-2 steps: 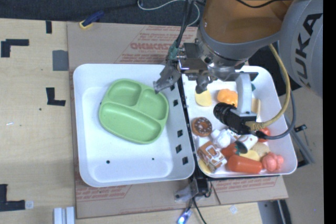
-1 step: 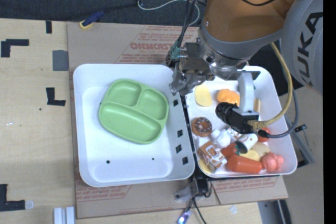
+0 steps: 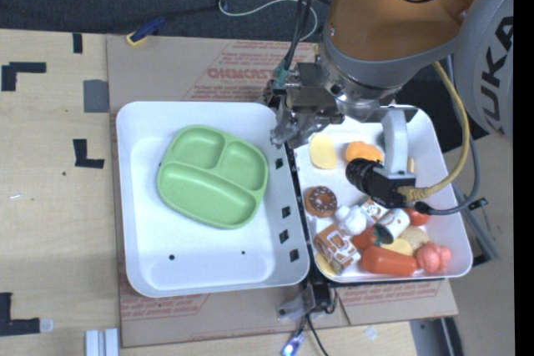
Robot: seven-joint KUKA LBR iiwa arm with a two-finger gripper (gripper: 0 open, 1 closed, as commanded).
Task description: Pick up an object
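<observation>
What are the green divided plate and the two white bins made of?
The green divided plate looks like moulded plastic with a matte finish: even colour, soft rounded ridges between its compartments, only dull highlights. The white bins, left and right, also seem to be plastic, smooth and slightly glossy, with thin rounded rims. Touch alone would confirm it.

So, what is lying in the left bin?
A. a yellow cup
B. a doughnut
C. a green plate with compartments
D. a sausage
C: the green plate with three compartments lies in the left bin, while the toy food is piled in the right bin.
</observation>
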